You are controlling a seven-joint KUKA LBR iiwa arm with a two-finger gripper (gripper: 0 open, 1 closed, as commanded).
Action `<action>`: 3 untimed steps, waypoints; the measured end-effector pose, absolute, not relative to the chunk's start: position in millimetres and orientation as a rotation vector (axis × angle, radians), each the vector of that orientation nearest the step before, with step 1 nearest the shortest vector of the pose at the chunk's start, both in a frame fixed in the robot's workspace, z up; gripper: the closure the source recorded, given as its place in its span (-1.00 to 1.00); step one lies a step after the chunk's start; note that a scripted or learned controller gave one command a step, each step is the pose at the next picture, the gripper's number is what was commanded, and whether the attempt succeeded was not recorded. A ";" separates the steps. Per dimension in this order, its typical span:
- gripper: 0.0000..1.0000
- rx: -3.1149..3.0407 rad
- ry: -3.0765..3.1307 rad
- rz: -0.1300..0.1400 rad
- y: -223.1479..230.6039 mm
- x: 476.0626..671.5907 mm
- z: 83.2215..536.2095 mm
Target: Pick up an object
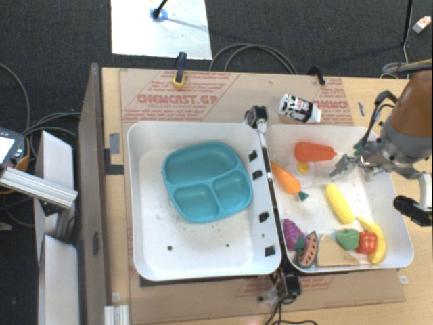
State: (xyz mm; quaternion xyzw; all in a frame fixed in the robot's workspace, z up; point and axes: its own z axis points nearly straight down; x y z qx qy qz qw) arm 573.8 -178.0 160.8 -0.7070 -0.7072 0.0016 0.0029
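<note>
Toy food of smooth moulded plastic lies in the right-hand shallow white bin (406, 246): a long orange-red pepper (314, 152), a small orange carrot with a green tip (287, 179), a yellow corn cob (339, 204), a curved yellow banana (376, 239), a red and green pepper piece (356, 240), a purple bunch of grapes (292, 233) and a watermelon slice (306, 249) that partly overlaps a flat tan card (331, 256). The two-finger gripper (355, 161) hangs over the bin's upper right part, just beside the long pepper and above the corn; its dark fingers look spread apart with nothing between them, though they are small and hard to read. The grey arm with an orange band (414, 114) is cut off at the right edge. The left white bin (145, 202) holds a teal plastic plate with three compartments (206, 180). Red print on the brown cardboard sheet (223, 90) reads "CHEMCAST GP". A small white carton with black patches (300, 108) lies on that sheet above the bins; its label is too small to read.
</note>
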 end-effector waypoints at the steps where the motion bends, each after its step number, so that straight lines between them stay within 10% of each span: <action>1: -1.00 -2.218 -2.222 0.001 -164.9 566.3 80.6; 2: 1.00 -2.222 -2.225 -0.004 -166.3 568.4 95.1; 3: 1.00 -2.214 -2.241 -0.015 -106.8 623.4 168.2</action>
